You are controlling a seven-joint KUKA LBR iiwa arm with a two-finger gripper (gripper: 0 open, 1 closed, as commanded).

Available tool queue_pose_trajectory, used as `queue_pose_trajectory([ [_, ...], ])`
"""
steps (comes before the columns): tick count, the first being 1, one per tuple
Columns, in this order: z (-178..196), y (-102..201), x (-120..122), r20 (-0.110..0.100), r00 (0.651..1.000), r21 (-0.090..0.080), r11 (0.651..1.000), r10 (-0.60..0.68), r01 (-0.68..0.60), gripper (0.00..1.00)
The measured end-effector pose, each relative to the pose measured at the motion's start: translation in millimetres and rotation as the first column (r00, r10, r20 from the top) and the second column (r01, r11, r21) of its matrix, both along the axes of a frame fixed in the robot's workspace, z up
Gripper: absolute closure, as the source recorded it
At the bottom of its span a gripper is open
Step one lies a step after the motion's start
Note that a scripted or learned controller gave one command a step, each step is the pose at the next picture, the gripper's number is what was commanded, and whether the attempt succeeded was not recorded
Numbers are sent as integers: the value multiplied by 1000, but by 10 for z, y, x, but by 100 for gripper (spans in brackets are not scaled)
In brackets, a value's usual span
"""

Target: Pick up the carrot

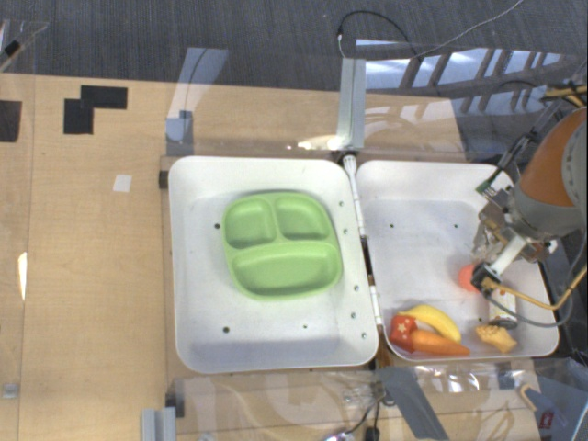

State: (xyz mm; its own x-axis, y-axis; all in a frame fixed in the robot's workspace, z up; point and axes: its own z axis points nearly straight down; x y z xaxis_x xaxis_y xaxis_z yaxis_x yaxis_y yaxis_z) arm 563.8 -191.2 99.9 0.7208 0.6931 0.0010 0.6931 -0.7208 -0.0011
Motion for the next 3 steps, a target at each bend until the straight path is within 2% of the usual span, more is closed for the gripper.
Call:
queue_pose_trajectory([
  [2,219,29,34,5,1000,1,1000,12,-12,100],
  [3,-101,-91,-406,11,951,4,951,-310,310,100],
])
